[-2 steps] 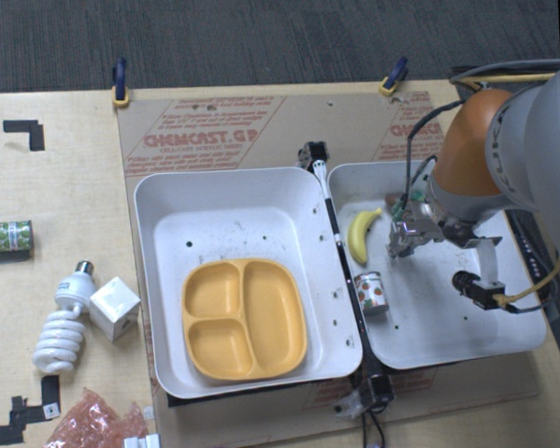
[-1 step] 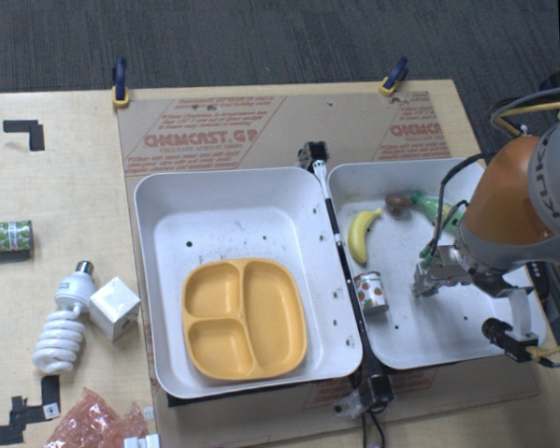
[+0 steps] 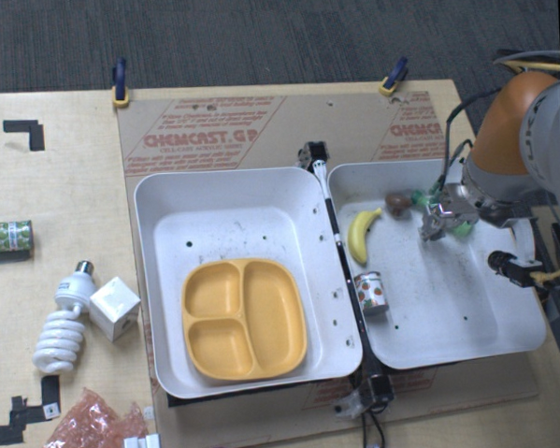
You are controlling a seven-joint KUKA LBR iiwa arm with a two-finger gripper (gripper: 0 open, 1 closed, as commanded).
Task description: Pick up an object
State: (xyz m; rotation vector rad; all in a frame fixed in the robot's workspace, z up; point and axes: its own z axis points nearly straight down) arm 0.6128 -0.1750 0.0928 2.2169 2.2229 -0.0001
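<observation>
The right bin [image 3: 453, 312] holds a yellow banana [image 3: 362, 235] at its left side and a small printed can [image 3: 371, 292] below the banana. A small brown object [image 3: 397, 203] lies near the bin's far wall. My gripper [image 3: 435, 223] reaches down in the bin's far right part, to the right of the brown object. A small green object [image 3: 462, 225] lies right beside the gripper; whether they touch I cannot tell. The arm's grey wrist and orange band [image 3: 513, 122] rise to the right.
The left bin [image 3: 156, 272] holds a yellow divided plate [image 3: 245, 317]. On the bench to the left lie a spiral light bulb [image 3: 61, 323], a white cube [image 3: 115, 307], a green can [image 3: 11, 237] and a pink bag [image 3: 80, 435]. A black divider [image 3: 337, 243] separates the bins.
</observation>
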